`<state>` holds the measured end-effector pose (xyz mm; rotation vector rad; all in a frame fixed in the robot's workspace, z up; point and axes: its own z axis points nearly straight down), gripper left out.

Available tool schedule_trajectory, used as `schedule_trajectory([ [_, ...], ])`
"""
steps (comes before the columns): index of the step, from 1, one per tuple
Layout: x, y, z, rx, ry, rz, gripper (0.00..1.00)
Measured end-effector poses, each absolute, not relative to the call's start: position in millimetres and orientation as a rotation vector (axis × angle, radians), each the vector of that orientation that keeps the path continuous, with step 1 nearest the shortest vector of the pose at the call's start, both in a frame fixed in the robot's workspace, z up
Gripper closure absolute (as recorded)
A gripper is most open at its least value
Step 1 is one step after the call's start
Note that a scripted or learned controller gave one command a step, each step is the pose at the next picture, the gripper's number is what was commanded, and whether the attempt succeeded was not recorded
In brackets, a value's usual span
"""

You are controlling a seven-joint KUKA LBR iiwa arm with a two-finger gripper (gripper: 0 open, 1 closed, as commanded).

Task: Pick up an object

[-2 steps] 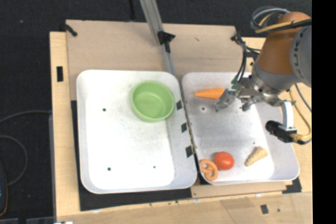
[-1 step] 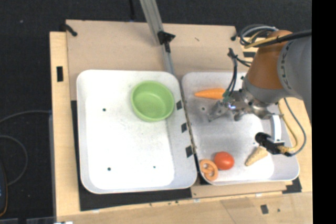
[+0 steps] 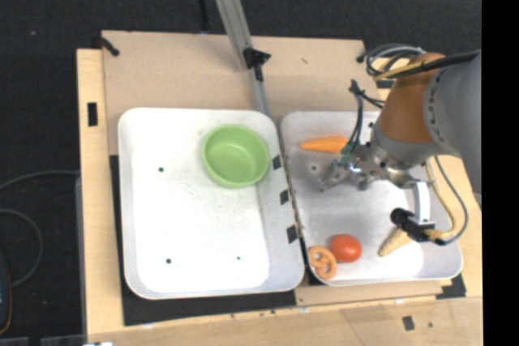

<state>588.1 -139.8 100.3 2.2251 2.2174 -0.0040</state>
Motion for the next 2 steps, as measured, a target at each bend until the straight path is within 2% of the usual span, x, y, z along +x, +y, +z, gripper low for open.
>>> schedule_trajectory([
  [1, 589.1, -140.4, 112.2, 2.229, 2.210, 0.001, 1.00],
  [2, 589.1, -139.3, 155.8, 2.221, 2.215, 0.005, 1.00],
])
